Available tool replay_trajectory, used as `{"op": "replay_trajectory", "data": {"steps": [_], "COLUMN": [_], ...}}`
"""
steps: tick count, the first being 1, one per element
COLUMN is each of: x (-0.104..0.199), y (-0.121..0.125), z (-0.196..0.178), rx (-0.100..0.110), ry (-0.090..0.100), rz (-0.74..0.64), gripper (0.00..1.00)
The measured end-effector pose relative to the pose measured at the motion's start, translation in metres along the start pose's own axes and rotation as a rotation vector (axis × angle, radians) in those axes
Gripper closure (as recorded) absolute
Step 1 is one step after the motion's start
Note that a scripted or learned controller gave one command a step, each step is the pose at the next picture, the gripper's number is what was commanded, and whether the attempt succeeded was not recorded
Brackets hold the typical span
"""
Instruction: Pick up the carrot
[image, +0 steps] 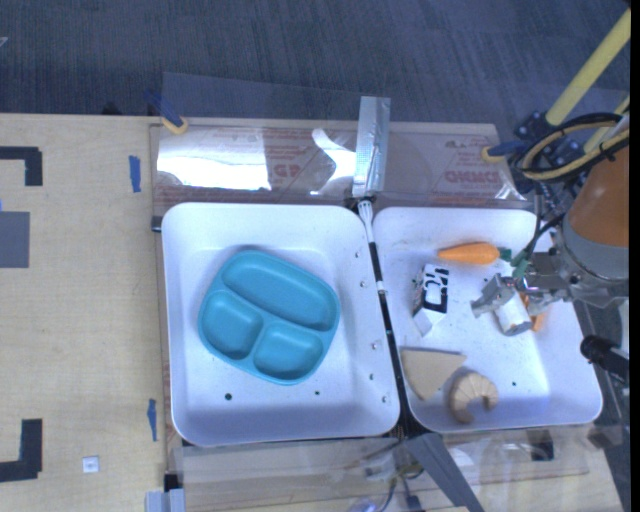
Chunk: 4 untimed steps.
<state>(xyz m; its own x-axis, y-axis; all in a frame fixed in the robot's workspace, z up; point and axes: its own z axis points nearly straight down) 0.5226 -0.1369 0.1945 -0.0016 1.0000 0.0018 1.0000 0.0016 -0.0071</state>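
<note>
Bright, even overhead light, slightly cool in tone. Strong glare streaks the clear plastic sheet behind the bins, and the white bins look nearly washed out. Shadows are soft and short. The picture is mildly grainy; the arm at the right edge looks blurred

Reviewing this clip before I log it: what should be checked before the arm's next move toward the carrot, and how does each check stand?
1. Carrot in sight: ok, it lies near the far wall of the right bin.
2. Carrot free of clutter: ok, the black-and-white card lies apart from it.
3. Gripper over the carrot: not ok, it sits nearer the camera, beside the carrot's tip.
4. Carrot already held: not ok, it lies on the bin floor.
5. Gripper ready to close: cannot tell.
6. Left bin: ok, the blue divided plate is away from the path.
</note>
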Motion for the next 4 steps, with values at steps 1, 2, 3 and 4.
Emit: {"op": "replay_trajectory", "data": {"steps": [1,2,3,4], "x": [-0.037,-0.036,-0.013,0.000], "y": [0.032,0.094,0.105,0.131], "z": [-0.017,0.000,0.067,0.075], "rx": [-0.002,0.000,-0.002,0.000], "ry": [-0.002,-0.002,0.002,-0.001], "rz": [0.451,1.108,1.330,1.366], "gripper": [0.00,0.00,0.00,0.00]}}
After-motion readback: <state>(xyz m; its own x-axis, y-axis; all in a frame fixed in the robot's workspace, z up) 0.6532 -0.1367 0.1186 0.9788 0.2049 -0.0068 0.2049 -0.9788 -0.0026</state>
